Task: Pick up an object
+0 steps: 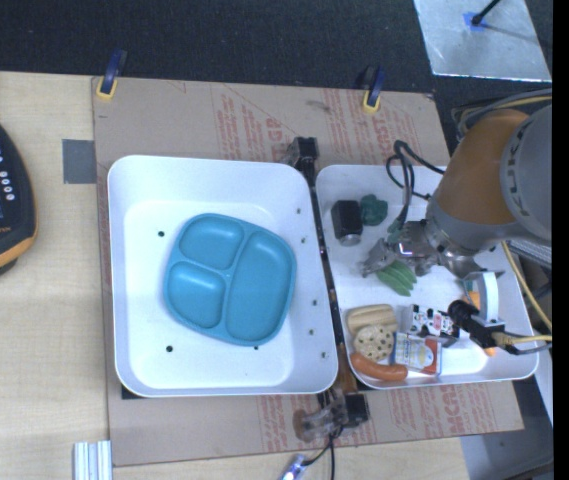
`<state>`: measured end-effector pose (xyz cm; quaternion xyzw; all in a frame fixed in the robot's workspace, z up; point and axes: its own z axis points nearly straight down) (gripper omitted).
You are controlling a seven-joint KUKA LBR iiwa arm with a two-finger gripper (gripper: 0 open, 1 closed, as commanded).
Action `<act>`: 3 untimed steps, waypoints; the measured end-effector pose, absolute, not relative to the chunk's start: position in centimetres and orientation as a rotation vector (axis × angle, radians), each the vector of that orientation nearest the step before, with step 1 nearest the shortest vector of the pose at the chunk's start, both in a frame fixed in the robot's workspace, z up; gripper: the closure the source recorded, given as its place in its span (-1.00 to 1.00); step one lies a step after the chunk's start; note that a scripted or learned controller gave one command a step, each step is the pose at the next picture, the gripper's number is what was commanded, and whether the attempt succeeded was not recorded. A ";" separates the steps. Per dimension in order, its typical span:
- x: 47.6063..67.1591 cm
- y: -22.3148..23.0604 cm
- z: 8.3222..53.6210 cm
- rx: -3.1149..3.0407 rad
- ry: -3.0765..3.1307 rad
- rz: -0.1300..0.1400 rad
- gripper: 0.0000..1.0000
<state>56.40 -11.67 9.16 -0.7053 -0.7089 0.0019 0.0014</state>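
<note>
From above and at a slant, the bench carries two shallow white bins side by side: the left bin [124, 268] has a blue divided plate [230, 278] lying flat in its middle, and the right bin [349, 173] holds a scatter of small things. The arm [484, 183] reaches in from the right, its orange band over the upper part of that bin, and the gripper [392, 253] sits low among the clutter near the bin's centre. Just under it, touching or very nearly so, lies a green leafy piece [397, 278]; up and to the left are a dark cylinder [346, 218] and a small dark green object [372, 208], close together but clear of the gripper. Toward the near wall lie a bread-like piece [371, 317], a round cookie [371, 342], a sausage [379, 371] and a red-and-white packet [419, 353], all bunched together. As for progress, I'd say the pick is at the reach-and-close stage at most: nothing is visibly raised off the bin floor, so the grasp and the lift both look left to do. The likeliest target is the green leafy piece, given where the gripper sits. Whether the tool is spread or closed I cannot tell from here, the metal parts blur together, and I see nothing plainly caught in it.
</note>
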 end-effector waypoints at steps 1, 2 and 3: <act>56.5 -11.8 10.3 -2.212 -2.229 0.008 1.00; 60.0 -5.0 19.2 -2.216 -2.225 0.001 1.00; 60.0 -5.0 19.2 -2.216 -2.224 0.003 -1.00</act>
